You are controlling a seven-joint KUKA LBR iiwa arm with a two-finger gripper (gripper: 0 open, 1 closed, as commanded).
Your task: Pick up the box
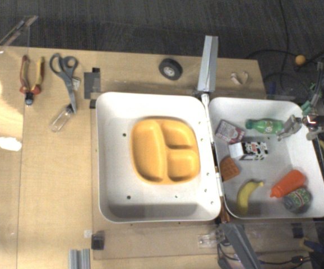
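Small box (pixel 254 149) lying in the right bin (pixel 313 167), between green bottle (pixel 264 126) and banana (pixel 247 194), jaws (pixel 292 125) hovering near the bottle, grip state unclear

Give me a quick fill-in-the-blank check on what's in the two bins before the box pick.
1. The yellow divided tray lies in the ____ bin.
2. The banana lies in the right bin, toward its ____ edge.
3. The green bottle lies on its ____.
4. The end effector sits just ____ of the green bottle in the camera view.

Missing words: left; near; side; right
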